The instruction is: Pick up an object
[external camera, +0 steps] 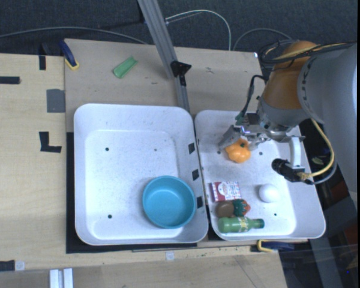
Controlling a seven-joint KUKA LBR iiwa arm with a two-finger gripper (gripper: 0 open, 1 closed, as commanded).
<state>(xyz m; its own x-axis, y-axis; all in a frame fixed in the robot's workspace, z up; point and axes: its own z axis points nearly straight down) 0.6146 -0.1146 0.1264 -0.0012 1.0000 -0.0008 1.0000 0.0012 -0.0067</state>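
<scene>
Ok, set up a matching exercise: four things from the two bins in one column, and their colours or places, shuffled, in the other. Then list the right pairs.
Things:
1. bowl
2. bottle
3. ball
4. round fruit

Descriptions:
A. white, right side of the right bin
B. orange, just under the gripper
C. blue, near corner of the left bin
D. green, lying along the right bin's near edge

Pairs: 1-C, 2-D, 3-A, 4-B
</scene>
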